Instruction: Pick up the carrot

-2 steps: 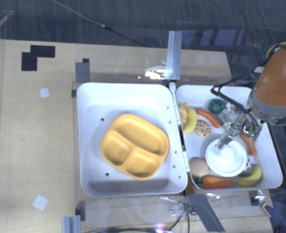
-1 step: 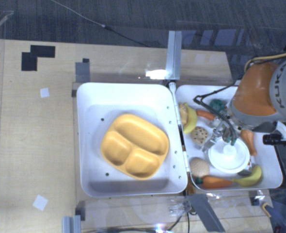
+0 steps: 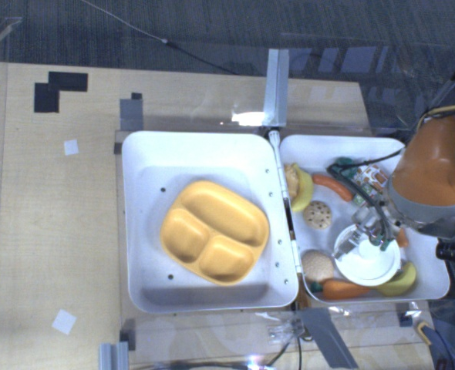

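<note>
An orange carrot (image 3: 345, 289) lies along the front wall of the right bin (image 3: 428, 290), between a brown bread roll (image 3: 318, 264) and a white bowl (image 3: 369, 264). A second orange-red carrot-like piece (image 3: 332, 186) lies nearer the back, beside a dark green item (image 3: 343, 166). My gripper (image 3: 365, 238) hangs over the back rim of the white bowl, well above and to the right of the front carrot. Its fingers are spread, with nothing held between them.
The right bin also holds a yellow banana (image 3: 300, 190) by the divider, a speckled cookie (image 3: 317, 216) and another yellow fruit (image 3: 401, 280) at the front right. The left bin (image 3: 143, 230) carries a yellow sectioned plate (image 3: 214, 230).
</note>
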